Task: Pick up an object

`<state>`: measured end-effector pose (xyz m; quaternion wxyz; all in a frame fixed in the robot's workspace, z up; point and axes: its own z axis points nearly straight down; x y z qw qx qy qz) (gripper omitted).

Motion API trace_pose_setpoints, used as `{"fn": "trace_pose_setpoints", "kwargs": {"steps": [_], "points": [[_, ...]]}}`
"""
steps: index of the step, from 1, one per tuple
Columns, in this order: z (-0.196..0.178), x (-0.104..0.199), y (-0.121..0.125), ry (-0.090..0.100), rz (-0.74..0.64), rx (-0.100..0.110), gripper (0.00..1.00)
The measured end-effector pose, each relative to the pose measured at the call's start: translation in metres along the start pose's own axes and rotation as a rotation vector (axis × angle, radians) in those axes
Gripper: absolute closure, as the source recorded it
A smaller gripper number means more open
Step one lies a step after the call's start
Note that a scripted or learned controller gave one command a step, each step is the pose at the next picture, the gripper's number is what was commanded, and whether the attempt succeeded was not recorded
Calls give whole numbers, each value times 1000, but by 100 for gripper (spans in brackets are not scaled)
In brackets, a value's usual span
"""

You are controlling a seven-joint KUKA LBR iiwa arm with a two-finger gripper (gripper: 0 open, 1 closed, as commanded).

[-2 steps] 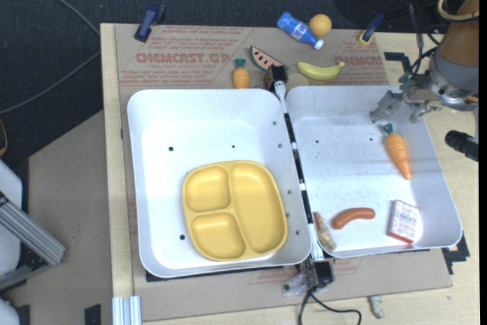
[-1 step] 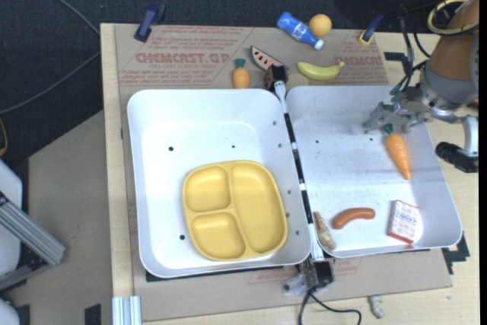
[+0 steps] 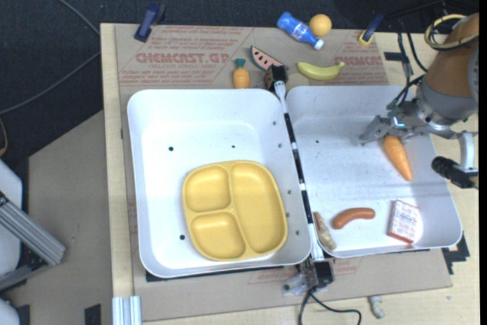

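Note:
My gripper (image 3: 392,129) hangs over the upper right part of the right bin (image 3: 335,118), at the end of the grey arm with its orange band. Its grey fingers (image 3: 371,133) are spread open just above the thick end of an orange carrot (image 3: 399,154), which lies on the bin floor pointing toward the front. Nothing is lifted. A reddish sausage (image 3: 354,217) and a small red and white box (image 3: 404,221) lie near the bin's front edge. A brown piece (image 3: 325,232) rests at the bin's front left corner.
The left bin (image 3: 167,125) holds a yellow divided plate (image 3: 234,208). Behind the bins on the board lie a banana (image 3: 319,71), a blue bottle (image 3: 299,30), an orange ball (image 3: 320,23), a watermelon slice (image 3: 263,57) and a small orange toy (image 3: 241,77).

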<state>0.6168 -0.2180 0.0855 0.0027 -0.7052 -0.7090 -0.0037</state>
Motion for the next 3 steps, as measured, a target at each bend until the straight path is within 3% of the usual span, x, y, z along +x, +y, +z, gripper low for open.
{"fn": "trace_pose_setpoints", "kwargs": {"steps": [1, 2, 3], "points": [[-10, -2, 0, -7, 0, -1, 100], [-2, 63, 22, -9, 4, 0, 100], [-99, 140, 50, -8, 3, -3, 100]]}}
